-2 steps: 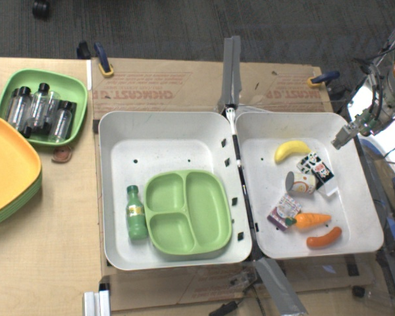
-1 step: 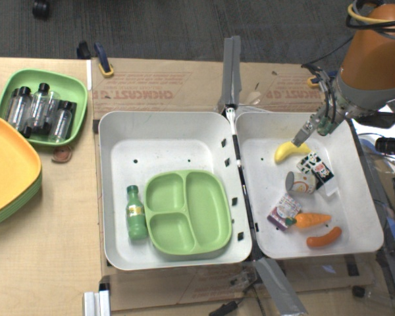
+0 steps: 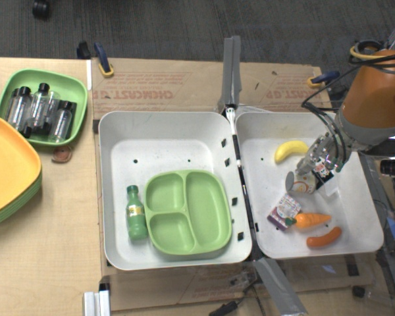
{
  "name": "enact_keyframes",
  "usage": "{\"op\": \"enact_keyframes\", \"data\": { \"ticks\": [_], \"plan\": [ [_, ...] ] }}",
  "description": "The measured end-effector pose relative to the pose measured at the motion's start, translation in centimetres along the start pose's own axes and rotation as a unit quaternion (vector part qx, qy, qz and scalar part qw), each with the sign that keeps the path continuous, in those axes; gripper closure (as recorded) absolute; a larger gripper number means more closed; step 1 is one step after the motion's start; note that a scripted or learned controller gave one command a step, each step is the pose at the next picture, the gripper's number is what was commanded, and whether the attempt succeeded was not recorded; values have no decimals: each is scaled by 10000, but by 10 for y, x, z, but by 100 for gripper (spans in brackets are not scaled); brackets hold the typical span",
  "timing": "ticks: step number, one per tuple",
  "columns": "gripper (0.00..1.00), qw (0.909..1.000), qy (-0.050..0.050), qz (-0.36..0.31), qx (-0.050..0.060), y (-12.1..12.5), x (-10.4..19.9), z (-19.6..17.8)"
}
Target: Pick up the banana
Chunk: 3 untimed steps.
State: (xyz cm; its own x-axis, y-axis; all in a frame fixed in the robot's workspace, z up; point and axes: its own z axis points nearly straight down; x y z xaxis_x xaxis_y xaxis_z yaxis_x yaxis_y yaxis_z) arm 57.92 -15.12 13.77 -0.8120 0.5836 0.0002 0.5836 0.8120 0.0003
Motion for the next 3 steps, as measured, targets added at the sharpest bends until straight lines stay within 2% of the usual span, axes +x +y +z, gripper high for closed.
{"op": "enact_keyframes", "data": {
  "ticks": [1,2,3],
  "plan": [
    [100,9865,-16,1637,-3,-1,-71,17],
    [100,9399,-8,3414,4,-23,-68,36],
    [100,8942,-16,4477,0,-31,-79,-15]
  ]
}}
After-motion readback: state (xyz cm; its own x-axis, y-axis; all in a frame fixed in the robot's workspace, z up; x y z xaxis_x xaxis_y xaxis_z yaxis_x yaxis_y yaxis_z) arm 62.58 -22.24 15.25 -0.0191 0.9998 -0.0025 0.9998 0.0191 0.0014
